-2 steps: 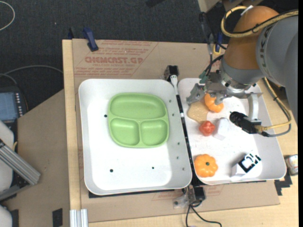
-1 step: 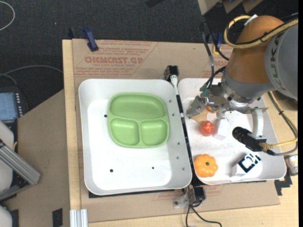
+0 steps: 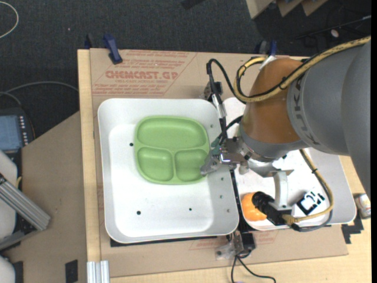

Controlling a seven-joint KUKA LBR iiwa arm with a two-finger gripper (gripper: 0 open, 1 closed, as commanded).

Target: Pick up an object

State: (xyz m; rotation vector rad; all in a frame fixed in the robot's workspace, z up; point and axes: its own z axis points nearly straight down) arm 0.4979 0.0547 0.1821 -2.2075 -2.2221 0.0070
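- At the right bin's (image 3: 344,175) near edge we see an orange object (image 3: 253,210).
- Our gripper (image 3: 213,160) touches the green divided plate's (image 3: 171,149) right rim in the left bin (image 3: 159,217).
- We cannot tell its grip.

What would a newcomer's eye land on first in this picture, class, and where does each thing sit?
First the big grey arm with its orange band, reaching in from the right over the seam between the two bins. Next the pale green divided plate, lying flat in the left bin. Then an orange object, low in the right bin beneath the arm.
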